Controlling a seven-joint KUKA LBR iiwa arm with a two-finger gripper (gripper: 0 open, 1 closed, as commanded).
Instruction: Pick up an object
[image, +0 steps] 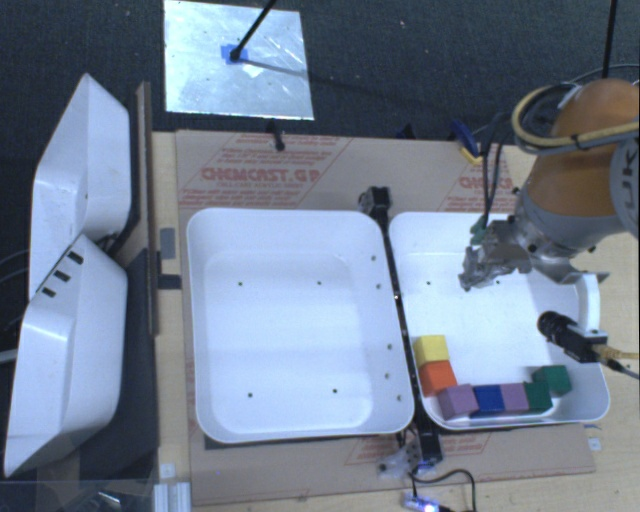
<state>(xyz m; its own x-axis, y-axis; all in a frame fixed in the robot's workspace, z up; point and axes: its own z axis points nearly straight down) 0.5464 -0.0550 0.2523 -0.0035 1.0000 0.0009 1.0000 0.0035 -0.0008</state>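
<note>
My gripper (478, 275) hangs over the back half of the right bin (440, 240), well above its floor, with nothing seen between its fingers. Along the bin's front wall lie several blocks: a yellow block (431, 349), an orange block (436, 376), a purple block (458, 400), a blue block (489, 399), a lilac block (514, 397) and a green block (545, 385). The blocks sit in front of and below the gripper, apart from it.
The left bin (290, 320) stands beside the right one, a black divider (398, 300) between them. Both rest on a cardboard sheet (260, 170). White housings (75, 270) stand at the far left, and a shiny metal plate (238, 58) lies at the back.
</note>
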